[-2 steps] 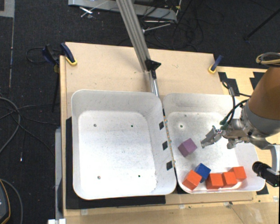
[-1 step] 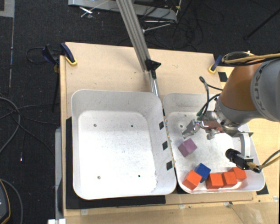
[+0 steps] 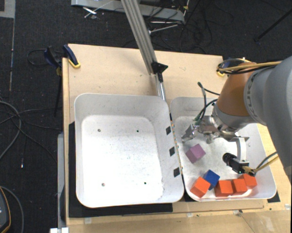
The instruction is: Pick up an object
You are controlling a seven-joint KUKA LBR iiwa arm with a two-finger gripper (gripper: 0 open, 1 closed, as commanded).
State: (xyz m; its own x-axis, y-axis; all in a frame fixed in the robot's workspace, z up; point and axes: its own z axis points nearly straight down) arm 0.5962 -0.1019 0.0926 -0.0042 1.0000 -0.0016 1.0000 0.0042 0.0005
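Note:
In the right bin (image 3: 264,156) my gripper (image 3: 200,136) hangs low at the end of the grey arm with its orange band (image 3: 235,95). A purple block (image 3: 196,152) lies just below it in the picture, a small gap away. Nearer the front rim sit a blue block (image 3: 211,178) and an orange block (image 3: 200,186) side by side. Two more orange blocks (image 3: 232,187) stand in a row to their right, and another orange piece (image 3: 250,180) lies by the rim. Nothing shows in the gripper's grasp.
The left bin (image 3: 118,151) stands beside the right one, their rims meeting at about mid picture. A slanted metal pole (image 3: 141,37) crosses the bench's back. Black cables and a black part (image 3: 233,163) hang off the wrist over the right bin.

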